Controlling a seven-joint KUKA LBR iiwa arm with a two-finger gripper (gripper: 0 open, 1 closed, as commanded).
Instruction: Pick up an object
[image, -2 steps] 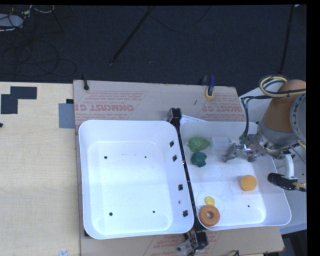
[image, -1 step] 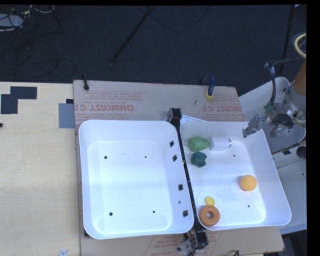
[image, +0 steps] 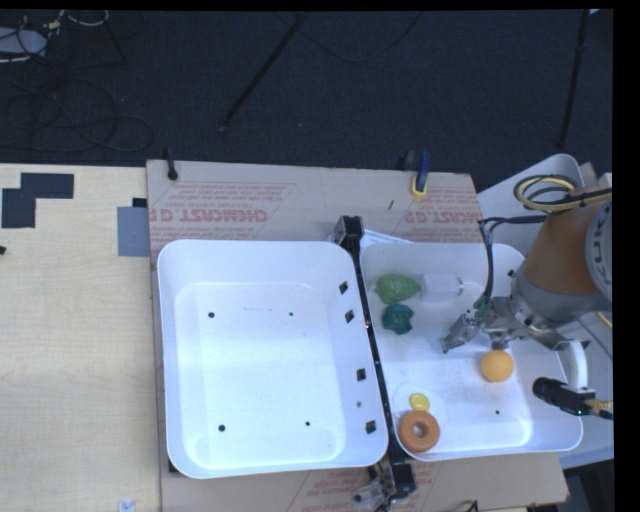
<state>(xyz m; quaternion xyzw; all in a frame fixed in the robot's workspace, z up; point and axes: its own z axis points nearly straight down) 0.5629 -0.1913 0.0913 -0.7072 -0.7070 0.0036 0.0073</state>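
Two shallow white bins are seen side by side on the counter (image: 80, 350); the left bin (image: 262, 355) and the right bin (image: 470, 410) are divided by a black clamp strip. Six things are counted in the right bin: one light green lump (image: 397, 288), one teal lump (image: 398, 318), one clear plastic piece (image: 440, 287), one orange ball (image: 497, 366), one small yellow disc (image: 418, 403), one orange ring (image: 419, 431). The tool (image: 470, 333) is held low just left of the ball; whether it is parted or clenched cannot be told.
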